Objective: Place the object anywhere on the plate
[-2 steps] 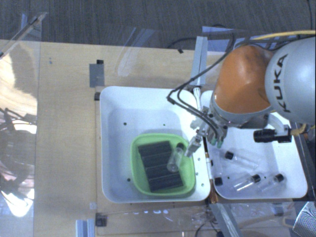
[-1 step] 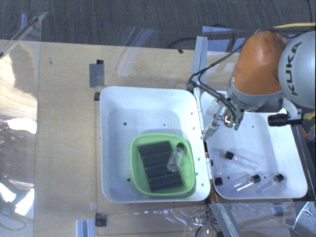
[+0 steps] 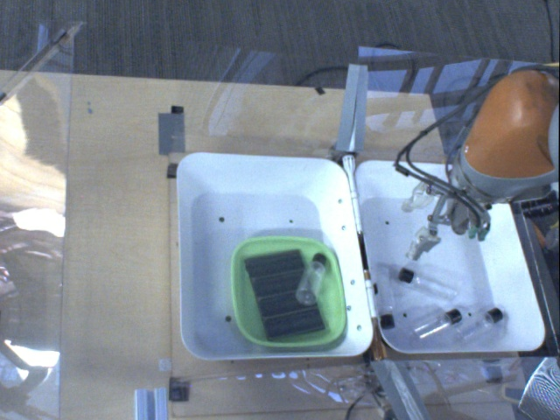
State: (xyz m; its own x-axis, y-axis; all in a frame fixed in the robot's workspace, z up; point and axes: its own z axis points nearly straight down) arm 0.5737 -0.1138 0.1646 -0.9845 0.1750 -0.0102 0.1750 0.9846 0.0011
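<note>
A green plate (image 3: 241, 269) lies in the left bin (image 3: 206, 226), toward its front right. A dark ridged block (image 3: 282, 297) rests on the plate, and a clear tube (image 3: 311, 280) lies tilted across the block's right edge. My gripper (image 3: 422, 245) hangs over the middle of the right bin (image 3: 516, 322), below the orange band of the arm (image 3: 512, 138). It is just above and behind a clear tube with a black cap (image 3: 418, 278). Nothing shows in its grasp.
Two more capped clear tubes (image 3: 437, 322) (image 3: 483, 321) lie near the right bin's front wall, and a loose black cap (image 3: 386, 320) sits at its front left corner. A metal divider post (image 3: 353, 112) stands behind the seam between the bins.
</note>
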